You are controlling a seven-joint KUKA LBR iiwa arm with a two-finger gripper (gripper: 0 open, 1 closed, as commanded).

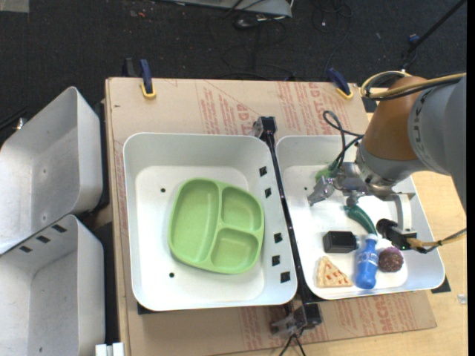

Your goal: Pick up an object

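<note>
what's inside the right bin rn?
Right bin holds a black block, blue bottle, pizza-slice toy, dark red ball and a green-handled tool. The arm covers the bin's far right part; anything beneath it is hidden.

Saw two white bins side by side on the bench — left bin [141, 221] with a green divided plate [217, 226] lying flat inside. Found in the right bin [427, 277] a black block [340, 241], a pizza-slice toy [332, 273], a blue bottle [367, 262] and a dark red ball [390, 259] near the front edge. Noted the gripper [323, 190] low over that bin's rear part — green item [361, 217] just beside it, fingers' grip unclear.
</note>
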